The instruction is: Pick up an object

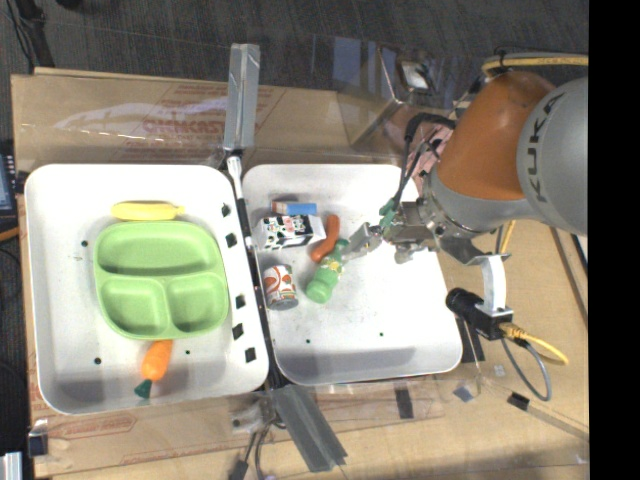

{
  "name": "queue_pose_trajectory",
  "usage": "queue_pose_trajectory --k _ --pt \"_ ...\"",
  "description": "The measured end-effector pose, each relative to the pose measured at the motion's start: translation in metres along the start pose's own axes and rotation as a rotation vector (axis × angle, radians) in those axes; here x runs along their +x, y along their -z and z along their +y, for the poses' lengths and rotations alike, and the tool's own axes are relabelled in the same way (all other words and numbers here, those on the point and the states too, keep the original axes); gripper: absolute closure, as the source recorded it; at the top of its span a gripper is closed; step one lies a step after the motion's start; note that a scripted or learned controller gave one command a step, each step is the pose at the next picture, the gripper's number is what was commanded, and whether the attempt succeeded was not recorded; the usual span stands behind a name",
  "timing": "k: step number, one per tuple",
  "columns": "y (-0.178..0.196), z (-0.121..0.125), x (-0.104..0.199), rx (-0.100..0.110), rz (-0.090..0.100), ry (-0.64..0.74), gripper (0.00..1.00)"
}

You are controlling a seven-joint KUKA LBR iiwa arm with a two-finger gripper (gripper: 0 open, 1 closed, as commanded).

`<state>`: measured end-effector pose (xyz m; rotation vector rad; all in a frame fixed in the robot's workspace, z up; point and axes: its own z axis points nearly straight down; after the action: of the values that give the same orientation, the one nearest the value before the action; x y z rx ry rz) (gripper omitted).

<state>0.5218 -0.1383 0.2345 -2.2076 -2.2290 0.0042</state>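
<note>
Objects for picking sit in the right bin (400, 353), largest first: green bottle (325, 276) lying tilted just left of the gripper (362, 238), cow-print carton (286, 230), small can (279, 286), orange piece (326, 236) beside the bottle's top, blue-topped box (295, 208) behind the carton. Can't tell if the claw is open or closed, it's kinda blurry, hanging right by the bottle cap. Left bin (50, 268) has a green divided tray (160, 278), banana (147, 210), carrot (154, 363)
</note>
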Motion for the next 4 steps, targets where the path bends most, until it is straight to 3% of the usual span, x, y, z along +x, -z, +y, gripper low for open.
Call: queue_pose_trajectory --k 1,2,3,4 --pt "0.009 0.001 0.000 0.003 0.000 0.007 1.00" --pt "-0.008 -0.035 0.021 0.002 0.001 -0.589 1.00" --pt "0.035 -0.036 0.087 -0.005 -0.003 0.366 1.00" --pt "0.069 -0.042 0.125 -0.007 -0.006 0.965 1.00"
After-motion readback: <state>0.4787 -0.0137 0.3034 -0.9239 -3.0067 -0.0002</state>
